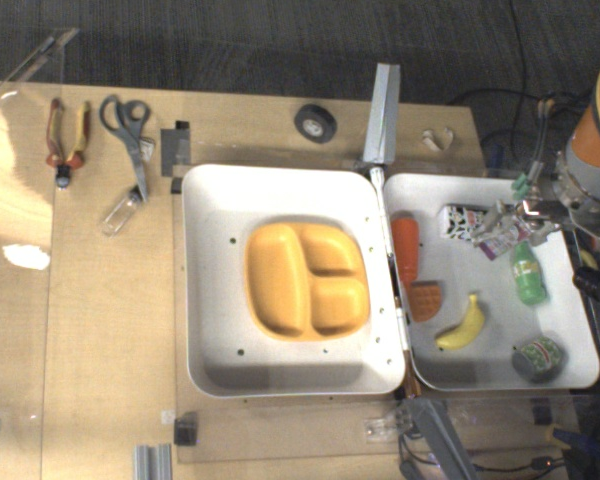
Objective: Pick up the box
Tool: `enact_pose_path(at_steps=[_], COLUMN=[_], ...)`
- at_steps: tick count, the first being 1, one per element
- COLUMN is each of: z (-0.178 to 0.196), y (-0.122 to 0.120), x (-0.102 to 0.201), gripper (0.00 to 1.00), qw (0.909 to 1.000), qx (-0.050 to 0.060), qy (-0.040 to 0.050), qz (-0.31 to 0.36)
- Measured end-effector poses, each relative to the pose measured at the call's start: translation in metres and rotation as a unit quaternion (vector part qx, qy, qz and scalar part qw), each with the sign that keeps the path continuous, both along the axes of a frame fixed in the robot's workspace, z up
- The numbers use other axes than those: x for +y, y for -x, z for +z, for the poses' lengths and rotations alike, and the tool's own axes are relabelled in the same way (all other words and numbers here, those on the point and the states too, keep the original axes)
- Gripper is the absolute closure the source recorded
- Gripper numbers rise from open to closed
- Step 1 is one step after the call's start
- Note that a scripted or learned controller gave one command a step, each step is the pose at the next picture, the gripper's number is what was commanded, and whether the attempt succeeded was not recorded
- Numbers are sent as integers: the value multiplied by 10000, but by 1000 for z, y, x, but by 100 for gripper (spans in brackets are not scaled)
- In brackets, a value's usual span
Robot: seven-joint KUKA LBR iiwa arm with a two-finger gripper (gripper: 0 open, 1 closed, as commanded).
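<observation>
Hovering end effector [508, 226] overlaps the patterned box [464, 220] in the right bin [580, 368].

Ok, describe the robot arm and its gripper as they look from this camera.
The arm enters at the right edge: a rounded grey body with an orange band above the wrist. The gripper is a small cluster of silvery metal parts with a green tab near its top. Dark cables trail beside the arm.

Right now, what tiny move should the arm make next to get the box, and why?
Probably a short shift left and down. The gripper hangs at the right bin's upper right, and the box, white with dark patterning, lies just to its left, near the green bottle.
</observation>
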State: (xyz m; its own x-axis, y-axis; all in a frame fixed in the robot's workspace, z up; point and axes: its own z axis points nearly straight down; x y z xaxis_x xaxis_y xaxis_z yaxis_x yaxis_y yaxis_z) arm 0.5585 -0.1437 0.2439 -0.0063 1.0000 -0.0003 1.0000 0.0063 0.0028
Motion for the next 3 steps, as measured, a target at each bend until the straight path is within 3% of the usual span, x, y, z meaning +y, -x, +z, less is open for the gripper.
enact_pose_path(at_steps=[1, 2, 3], z=[-87, -157, -146], y=[-15, -63, -65], x=[-60, -54, -53], gripper=[0, 0, 100], qw=[9957, 9999, 10000], qx=[8, -20, -41], qy=[-3, 9, 13], qz=[-927, -101, -80])
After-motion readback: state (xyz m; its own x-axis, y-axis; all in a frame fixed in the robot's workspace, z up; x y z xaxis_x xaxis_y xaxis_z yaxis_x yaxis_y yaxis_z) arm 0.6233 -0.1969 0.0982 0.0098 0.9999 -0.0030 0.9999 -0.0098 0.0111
